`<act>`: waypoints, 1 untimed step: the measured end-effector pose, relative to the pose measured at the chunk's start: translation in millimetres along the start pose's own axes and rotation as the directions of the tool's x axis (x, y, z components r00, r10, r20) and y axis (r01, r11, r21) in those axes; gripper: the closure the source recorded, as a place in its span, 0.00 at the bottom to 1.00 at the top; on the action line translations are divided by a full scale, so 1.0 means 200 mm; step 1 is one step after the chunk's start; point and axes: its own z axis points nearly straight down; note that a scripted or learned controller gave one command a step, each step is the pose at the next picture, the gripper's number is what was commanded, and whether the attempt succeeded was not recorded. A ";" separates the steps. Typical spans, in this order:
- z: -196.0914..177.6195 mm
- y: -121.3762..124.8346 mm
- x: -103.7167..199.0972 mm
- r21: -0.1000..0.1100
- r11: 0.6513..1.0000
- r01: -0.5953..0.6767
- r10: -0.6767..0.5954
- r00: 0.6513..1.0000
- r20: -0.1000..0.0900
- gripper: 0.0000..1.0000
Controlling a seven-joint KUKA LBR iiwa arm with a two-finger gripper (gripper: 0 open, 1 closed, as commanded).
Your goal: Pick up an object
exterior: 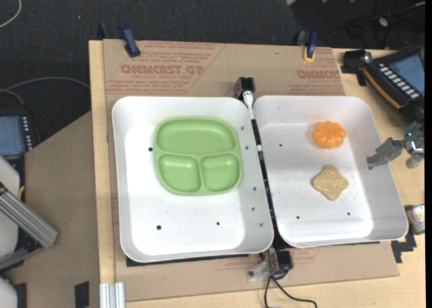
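An orange pumpkin-shaped object [329, 134] lies in the upper part of the right white bin [297, 225]. A tan, biscuit-like object [330, 183] rests just below it, near the bin's middle. My gripper [397, 150] is at the right rim of this bin, level with the gap between the two objects and well to their right. It touches neither of them, and I see nothing held in it.
The left white bin [135, 219] holds a green divided plate [198, 155] in its upper half. The bins sit on a cardboard sheet [169, 63] clamped to the bench. A dark device [398, 77] lies at the far right.
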 end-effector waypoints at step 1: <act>0.97 0.04 0.09 0.004 1.000 0.000 0.000 1.000 -0.002 0.00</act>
